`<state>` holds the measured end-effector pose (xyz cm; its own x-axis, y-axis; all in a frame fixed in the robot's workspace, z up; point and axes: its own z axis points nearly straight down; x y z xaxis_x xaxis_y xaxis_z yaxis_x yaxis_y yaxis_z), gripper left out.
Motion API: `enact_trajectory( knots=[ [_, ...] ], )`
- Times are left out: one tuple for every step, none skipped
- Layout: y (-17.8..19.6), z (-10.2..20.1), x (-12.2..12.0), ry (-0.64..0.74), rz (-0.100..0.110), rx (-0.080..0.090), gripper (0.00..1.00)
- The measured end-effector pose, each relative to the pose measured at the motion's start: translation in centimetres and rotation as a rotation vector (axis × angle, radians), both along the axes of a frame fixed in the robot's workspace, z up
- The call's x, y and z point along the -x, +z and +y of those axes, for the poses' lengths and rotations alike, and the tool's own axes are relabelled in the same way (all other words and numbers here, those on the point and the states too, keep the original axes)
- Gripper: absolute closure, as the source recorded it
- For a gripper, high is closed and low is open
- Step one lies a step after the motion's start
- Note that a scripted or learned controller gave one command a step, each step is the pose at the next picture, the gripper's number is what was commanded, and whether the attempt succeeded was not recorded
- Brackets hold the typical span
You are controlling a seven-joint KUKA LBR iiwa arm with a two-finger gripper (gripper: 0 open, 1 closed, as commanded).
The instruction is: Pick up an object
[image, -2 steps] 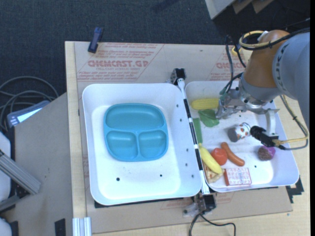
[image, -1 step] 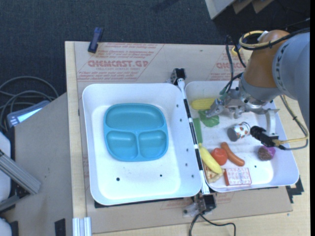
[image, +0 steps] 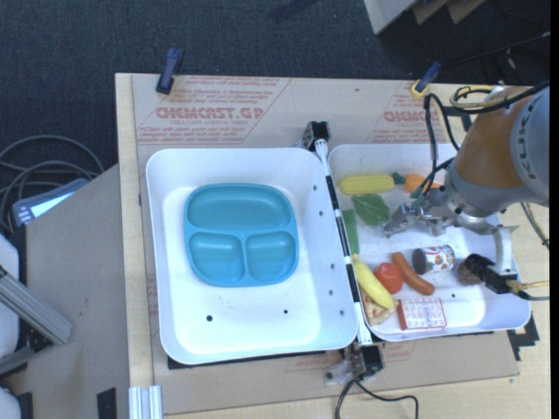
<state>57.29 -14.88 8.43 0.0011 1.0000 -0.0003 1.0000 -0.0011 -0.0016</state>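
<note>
The jaws (image: 403, 223) hang over the right bin (image: 489, 321), empty, their state unclear; next they must descend onto the green leaf (image: 373, 208).

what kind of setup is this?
Likely a robot lab pick-test bench: two shallow white plastic bins on a paper-covered board, toy food such as a yellow plastic corn cob, cables on dark carpet.

This looks like a robot lab. A flat brown bench (image: 262, 103) with red printed words stands on dark blue carpet (image: 131, 16). Blue clips (image: 169, 70) pinch its far edge. Loose grey cables (image: 35, 160) lie off its left edge. A big grey and orange robot arm (image: 498, 160) reaches over its right side.
</note>
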Motion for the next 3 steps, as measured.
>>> enact_trajectory(
  knots=[
    [5.4, -4.5, -9.4, 0.002, -0.004, 0.001, 0.0],
    [0.4, -2.5, -3.8, 0.0, 0.0, -0.001, 0.0],
    [1.6, -2.6, -4.0, 0.0, -0.004, 0.001, 1.0]
  ],
)
